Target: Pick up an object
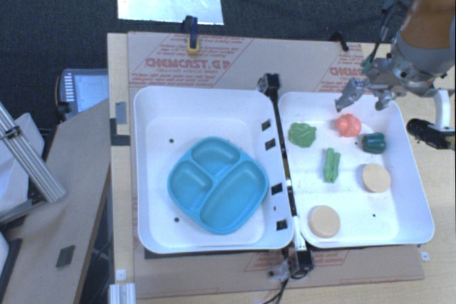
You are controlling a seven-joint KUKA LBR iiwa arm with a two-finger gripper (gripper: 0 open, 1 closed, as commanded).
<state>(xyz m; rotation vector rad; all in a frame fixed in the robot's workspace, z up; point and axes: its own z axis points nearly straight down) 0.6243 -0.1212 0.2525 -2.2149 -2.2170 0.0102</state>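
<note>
My pincer (pixel 365 97) hangs over the far edge of the right bin (pixel 417 224), its 2 fingers spread apart with nothing between them. One finger points down to the left and the other to the right, and the pink-orange piece (pixel 348 125) lies in the bin just below and between them. That piece looks like my nearest target, so I judge the step in hand to be lining up and lowering for a grasp.

To do this well, I should centre my fingers either side of the pink-orange piece before I go down. I should descend straight, so that neither fingertip lands on top of it. The dark green piece (pixel 374 143) sits just to its right and nearer, so my right finger needs to slip into the gap between them without nudging it. The bin's far wall is close too, and I should keep clear of it. I should close only once the fingers are low around the piece, then lift slowly.

Counting the right bin: 1 pink-orange piece, 1 dark green piece, 1 light green leafy lump (pixel 302 134), 1 green stick-shaped piece (pixel 331 165), and 2 pale tan round discs (pixel 375 178).

The left bin (pixel 153 153) holds 1 blue divided plate (pixel 217 184) with 3 compartments. The 2 bins sit side by side on the desk (pixel 299 57).
</note>
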